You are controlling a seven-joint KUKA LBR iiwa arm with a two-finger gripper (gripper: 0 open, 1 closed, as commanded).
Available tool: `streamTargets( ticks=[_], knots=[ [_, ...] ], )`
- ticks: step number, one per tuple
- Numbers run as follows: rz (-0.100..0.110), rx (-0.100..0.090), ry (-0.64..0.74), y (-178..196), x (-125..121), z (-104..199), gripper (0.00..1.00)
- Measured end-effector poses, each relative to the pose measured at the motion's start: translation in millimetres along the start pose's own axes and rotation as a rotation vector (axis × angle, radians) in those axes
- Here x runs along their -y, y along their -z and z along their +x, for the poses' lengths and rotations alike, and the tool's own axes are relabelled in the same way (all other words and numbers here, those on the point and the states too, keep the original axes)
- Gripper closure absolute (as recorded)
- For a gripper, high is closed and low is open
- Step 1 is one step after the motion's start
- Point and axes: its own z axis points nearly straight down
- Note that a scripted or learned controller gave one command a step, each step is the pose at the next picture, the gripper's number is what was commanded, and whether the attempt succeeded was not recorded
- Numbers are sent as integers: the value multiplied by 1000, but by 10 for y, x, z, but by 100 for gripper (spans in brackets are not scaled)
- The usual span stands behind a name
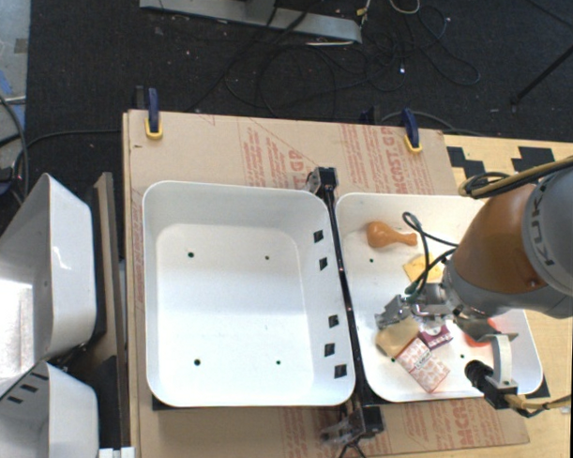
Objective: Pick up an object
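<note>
cardboard sheet [271,148] under bins; two clamps [154,125] on far edge; cables [311,60] on floor

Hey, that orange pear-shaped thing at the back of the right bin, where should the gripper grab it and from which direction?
Probably across the narrow neck of the orange pear-shaped object, coming straight down from above. It lies flat on the right bin floor, bulb towards the divider and neck pointing right, with bare floor around it. The neck is slimmer than the rounded bulb, so the fingers could span it more easily.

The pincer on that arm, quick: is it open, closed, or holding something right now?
Pincer: cannot be told; it sits low in the right bin among the small objects, under the arm's wrist.
</note>
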Motion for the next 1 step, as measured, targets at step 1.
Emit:
streamTargets(
  ticks=[1],
  knots=[
    [11, -7, 2, -29, -440, -328, 0]
  ],
)
